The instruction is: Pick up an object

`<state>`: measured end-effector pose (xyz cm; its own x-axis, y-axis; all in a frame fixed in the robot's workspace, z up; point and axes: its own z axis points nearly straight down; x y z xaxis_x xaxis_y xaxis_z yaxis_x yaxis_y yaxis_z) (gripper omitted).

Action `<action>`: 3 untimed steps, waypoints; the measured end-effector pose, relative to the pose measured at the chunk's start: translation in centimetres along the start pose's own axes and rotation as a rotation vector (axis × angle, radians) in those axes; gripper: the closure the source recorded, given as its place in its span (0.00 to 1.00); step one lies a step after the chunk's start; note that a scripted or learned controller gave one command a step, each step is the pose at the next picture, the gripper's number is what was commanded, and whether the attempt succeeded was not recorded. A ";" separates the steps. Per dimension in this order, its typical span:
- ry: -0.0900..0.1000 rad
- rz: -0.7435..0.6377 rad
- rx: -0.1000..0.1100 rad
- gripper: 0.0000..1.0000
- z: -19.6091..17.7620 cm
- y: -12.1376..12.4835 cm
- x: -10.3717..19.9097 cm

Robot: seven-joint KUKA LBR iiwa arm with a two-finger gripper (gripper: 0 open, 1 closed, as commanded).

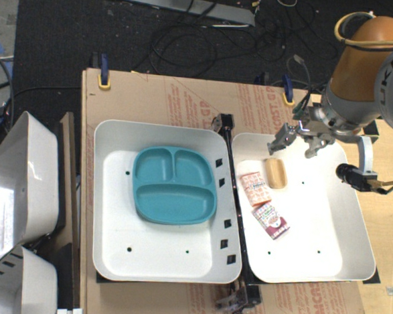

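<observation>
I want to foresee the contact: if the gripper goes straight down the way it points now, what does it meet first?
Probably the bare floor of the right bin, just above the tan bread-like piece. The gripper looks open; depth is unclear, so it may graze that piece.

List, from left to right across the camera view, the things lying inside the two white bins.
Teal plastic divided plate in the left bin → pink-and-white flat packet → maroon-and-white small packet. I leave out the tan oblong bread-like piece, since its span overlaps both packets.
</observation>
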<state>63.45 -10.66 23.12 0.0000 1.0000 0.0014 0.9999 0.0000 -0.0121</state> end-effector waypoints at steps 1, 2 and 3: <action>-0.002 -0.002 -0.012 0.00 -0.7 0.2 0.0; -0.002 0.001 -0.008 0.00 3.6 0.4 -0.1; -0.001 -0.003 -0.007 0.00 9.3 0.5 0.9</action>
<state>63.88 -9.78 13.80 -0.0028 1.0000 0.0005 1.0000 0.0029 -0.0052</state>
